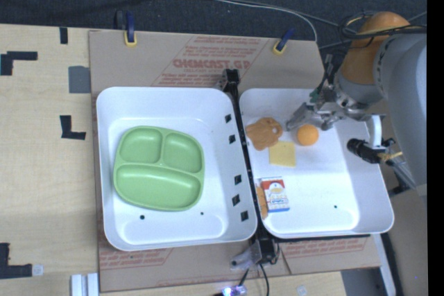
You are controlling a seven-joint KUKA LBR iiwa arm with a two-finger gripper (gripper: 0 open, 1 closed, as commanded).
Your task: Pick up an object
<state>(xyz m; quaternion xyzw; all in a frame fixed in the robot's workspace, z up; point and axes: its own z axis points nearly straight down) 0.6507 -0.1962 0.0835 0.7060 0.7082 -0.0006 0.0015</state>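
Orange ball (308, 136) just below claw (305, 120); arm reaching from right; claw state unclear.

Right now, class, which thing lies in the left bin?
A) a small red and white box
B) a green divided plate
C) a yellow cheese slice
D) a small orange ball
B: the green divided plate lies in the left bin, while the orange ball, cheese slice and small box all lie in the right bin.

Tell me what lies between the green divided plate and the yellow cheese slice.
In the camera view, the black clips joining the two bins lie between the green plate and the cheese slice.
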